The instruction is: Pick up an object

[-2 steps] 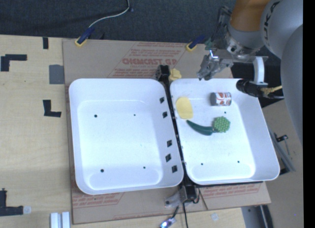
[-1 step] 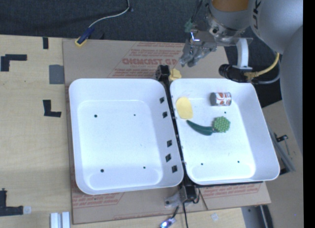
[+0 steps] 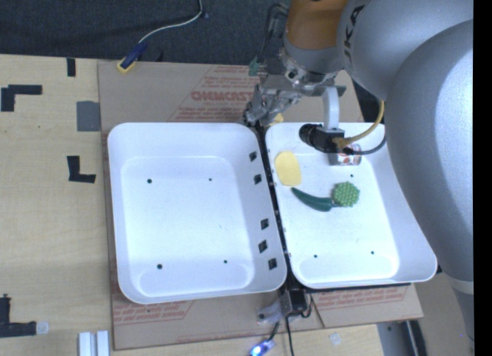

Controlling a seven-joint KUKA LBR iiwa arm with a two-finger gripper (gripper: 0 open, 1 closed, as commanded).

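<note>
A pale yellow oval object lies in the right bin near its left wall. To its right lies a dark green curved piece, touching a round, bumpy, light green object. My gripper hangs above the far end of the divider between the two bins, up and left of the yellow object. Nothing shows between its fingers. The grey arm with its orange band covers the right bin's far right part.
The left bin lies beside the right one, with black clips along their shared edge. A cable with a blue and yellow plug lies behind the bins on the cardboard sheet.
</note>
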